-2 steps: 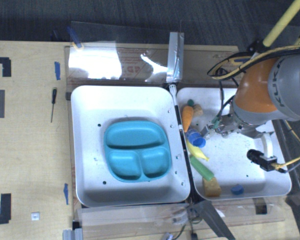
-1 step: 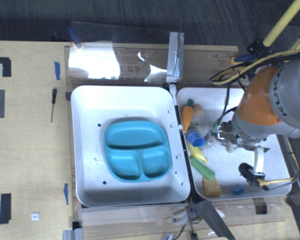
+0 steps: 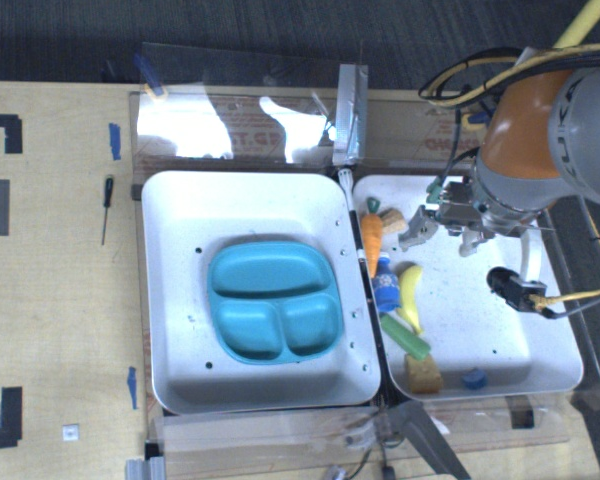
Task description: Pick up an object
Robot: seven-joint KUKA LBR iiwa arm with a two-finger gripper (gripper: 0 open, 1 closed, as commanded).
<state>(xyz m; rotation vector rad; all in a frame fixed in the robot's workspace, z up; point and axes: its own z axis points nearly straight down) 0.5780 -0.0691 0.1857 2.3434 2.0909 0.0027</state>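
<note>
Gripper (image 3: 442, 236) open, we note, hovering over the right bin (image 3: 500, 363) with nothing between its fingers. Carrot (image 3: 372, 236), banana (image 3: 410, 296) and green block (image 3: 406, 337) lie along that bin's left wall. Left bin (image 3: 170, 218) holds a blue divided plate (image 3: 275, 300).

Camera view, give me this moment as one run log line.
hand over right bin, nothing seen held | carrot, banana, green block along bin's left side | blue tray in left bin
</note>
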